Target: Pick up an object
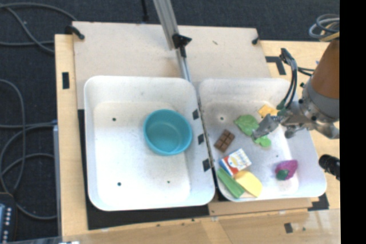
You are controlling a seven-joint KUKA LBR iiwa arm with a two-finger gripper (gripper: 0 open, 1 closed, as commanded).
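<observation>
My gripper (pixel 265 128) hangs low in the right bin (pixel 297 94), reaching in from the right. Its tip is over a green object (pixel 246 123), and a small green bit (pixel 264 142) shows just below it; whether they touch is unclear. A yellow-orange piece (pixel 266 110) lies just behind the gripper. A brown chocolate bar (pixel 225 140) sits to the left. Nearer the front lie a small white carton (pixel 235 162), a long green item (pixel 228 182), a yellow item (pixel 250 183) and a purple object (pixel 286 169).
The left bin (pixel 108 180) holds a blue bowl (pixel 167 132) near its middle. A metal pole (pixel 163 3) slants up from between the bins at the back. Cables (pixel 291 74) trail off the arm's wrist over the right bin's far corner.
</observation>
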